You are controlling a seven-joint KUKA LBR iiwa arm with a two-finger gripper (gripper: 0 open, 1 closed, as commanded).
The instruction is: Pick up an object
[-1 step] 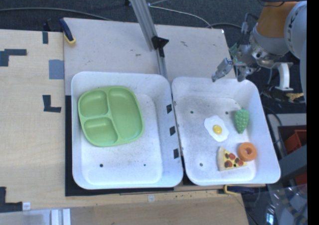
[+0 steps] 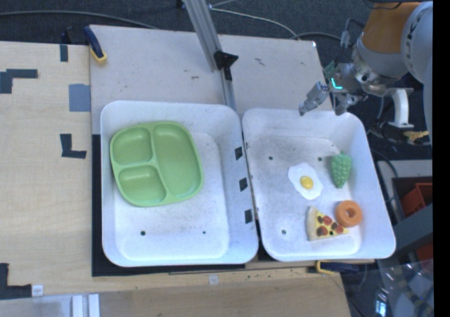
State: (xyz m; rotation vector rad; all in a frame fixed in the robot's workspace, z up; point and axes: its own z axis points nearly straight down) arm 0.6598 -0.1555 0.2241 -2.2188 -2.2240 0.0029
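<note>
The pincer (image 2: pixel 322 101) hangs over the far rim of the right bin (image 2: pixel 271 238), at about one o'clock from that bin's middle. Its two fingers look spread apart with nothing between them, though they are small and dark against the desk (image 2: pixel 155 69), so the gap is hard to read exactly.

Four toy foods lie in the right bin, all toward its four o'clock side: an egg (image 2: pixel 306 182) near the middle, grapes (image 2: pixel 341 169) just beside it at three o'clock, a pizza slice (image 2: pixel 323 225) at the near edge, and a donut (image 2: pixel 349 213) touching or almost touching the pizza. The left bin (image 2: pixel 112 238) holds a green tray (image 2: pixel 156 163).

Nothing is picked yet. The pincer sits well apart from every item, so a straight descent here would likely close on bare bin floor or strike the rim. The egg and pizza are flat and may slip from under the fingers. The donut and pizza lie so close that a grab at one could nudge the other.
</note>
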